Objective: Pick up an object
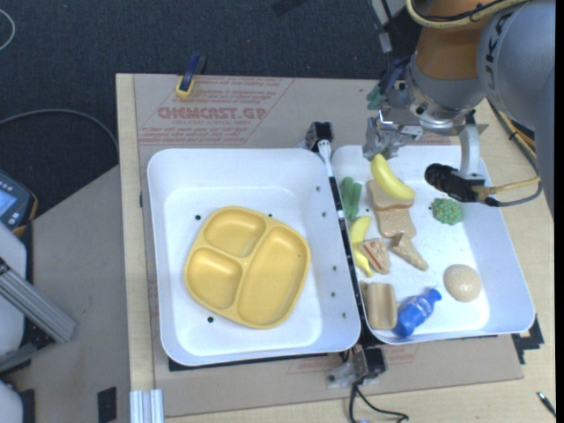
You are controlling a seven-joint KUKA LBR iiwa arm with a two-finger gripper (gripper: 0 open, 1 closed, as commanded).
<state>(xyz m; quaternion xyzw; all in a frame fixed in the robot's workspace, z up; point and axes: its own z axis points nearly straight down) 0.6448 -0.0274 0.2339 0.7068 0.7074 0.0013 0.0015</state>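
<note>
Grey and orange, the arm (476, 33) fills the far right corner, above the cardboard-covered desk (220, 104) and its two white bins. The left bin (167, 183) carries a yellow divided plate (247, 265). The right bin (507, 263) holds the clutter: a banana (389, 180) at the far left end, bread slices (394, 218) just near of it, a green broccoli piece (447, 211), a beige ball (462, 282), a blue bottle (414, 313) and a tan block (381, 304) at the near edge.

The end effector (385, 144) hangs right above the banana's far tip, seemingly touching it; I cannot tell whether it is released or clenched, since the view is too coarse there.

To do this well, I judge it should shift towards the banana's middle, straddle the narrow width, and avoid the bin wall on its left.
</note>
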